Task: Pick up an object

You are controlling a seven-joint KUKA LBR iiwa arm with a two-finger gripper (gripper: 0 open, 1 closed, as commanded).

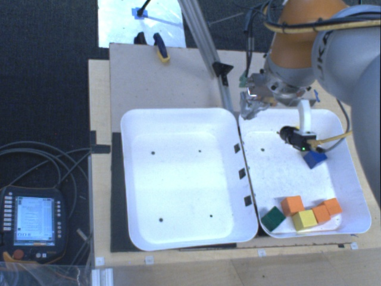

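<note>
Blue block point(315, 158) tilted, 2 o'clock in right bin point(271, 171); green block point(273, 218), yellow block point(305, 220), orange blocks point(292, 205) clustered 6 o'clock

arm point(352, 55): grey shell; orange band point(300, 37): rounded, glossy; cables point(247, 28): dark, looped over band

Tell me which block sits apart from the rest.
The blue block, alone midway up the right bin; the green block, the yellow block and the orange blocks huddle at its near edge.
</note>
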